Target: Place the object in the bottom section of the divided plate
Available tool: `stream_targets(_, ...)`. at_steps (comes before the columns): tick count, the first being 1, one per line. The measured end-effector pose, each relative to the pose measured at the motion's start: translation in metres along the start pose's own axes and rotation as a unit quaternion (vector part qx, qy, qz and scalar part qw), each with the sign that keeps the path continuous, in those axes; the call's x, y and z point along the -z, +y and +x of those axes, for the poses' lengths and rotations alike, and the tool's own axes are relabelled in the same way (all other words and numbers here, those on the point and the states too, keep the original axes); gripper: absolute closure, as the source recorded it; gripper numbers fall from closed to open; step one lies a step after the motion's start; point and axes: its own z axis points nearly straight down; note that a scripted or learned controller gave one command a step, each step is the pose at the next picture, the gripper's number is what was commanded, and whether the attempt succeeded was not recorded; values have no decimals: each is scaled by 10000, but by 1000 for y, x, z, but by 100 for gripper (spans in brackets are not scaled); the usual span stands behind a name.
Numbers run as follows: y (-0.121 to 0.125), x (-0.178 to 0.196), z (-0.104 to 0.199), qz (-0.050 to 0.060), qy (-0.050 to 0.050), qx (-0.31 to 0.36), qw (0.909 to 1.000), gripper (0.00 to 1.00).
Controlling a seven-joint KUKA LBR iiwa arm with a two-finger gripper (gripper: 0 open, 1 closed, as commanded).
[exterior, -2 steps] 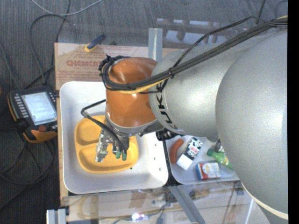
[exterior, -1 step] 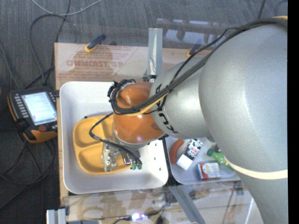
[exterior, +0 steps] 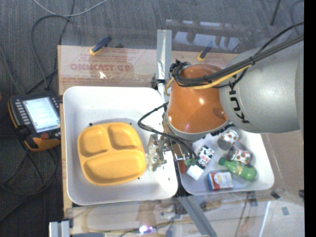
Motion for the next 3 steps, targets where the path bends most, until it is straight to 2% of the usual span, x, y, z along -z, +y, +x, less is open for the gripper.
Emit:
stream_targets(1,39,-82,-12,-14,-139,978,9951,100)
stream_targets(2,30,-85,-15,-51,-188,1166,9930,100)
stream_targets(3,68,-87,-22,20,-125,1894,9818,100)
